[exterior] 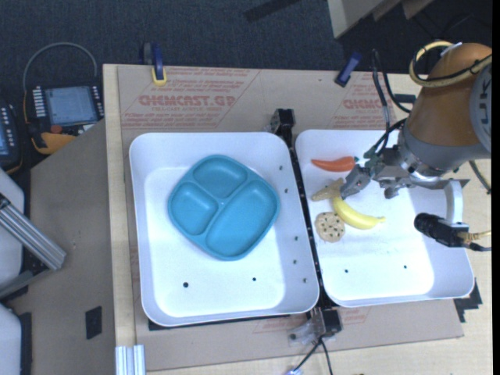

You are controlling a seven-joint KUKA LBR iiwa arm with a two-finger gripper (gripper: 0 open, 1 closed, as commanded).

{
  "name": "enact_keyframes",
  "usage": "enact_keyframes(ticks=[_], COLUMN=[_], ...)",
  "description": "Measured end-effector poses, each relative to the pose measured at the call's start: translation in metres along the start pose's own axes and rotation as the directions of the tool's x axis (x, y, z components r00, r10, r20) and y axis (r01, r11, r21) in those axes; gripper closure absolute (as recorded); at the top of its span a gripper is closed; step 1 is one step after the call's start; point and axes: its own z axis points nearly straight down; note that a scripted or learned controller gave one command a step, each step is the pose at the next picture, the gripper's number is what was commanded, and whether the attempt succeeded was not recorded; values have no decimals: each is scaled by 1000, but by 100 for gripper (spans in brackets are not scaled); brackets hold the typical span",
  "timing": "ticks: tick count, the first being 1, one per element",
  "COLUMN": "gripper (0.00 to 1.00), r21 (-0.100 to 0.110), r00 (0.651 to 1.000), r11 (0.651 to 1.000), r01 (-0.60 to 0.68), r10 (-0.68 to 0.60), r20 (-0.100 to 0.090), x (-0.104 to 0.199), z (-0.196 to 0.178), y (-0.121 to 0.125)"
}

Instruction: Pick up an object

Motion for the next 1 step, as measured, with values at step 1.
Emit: enact_keyframes(ticks=[1], gripper=[0], r21=[6], r00=[1000], r11=[1000], r01=[0], r10=[0], r20=[-1], x=[0], z=[64], y=[1])
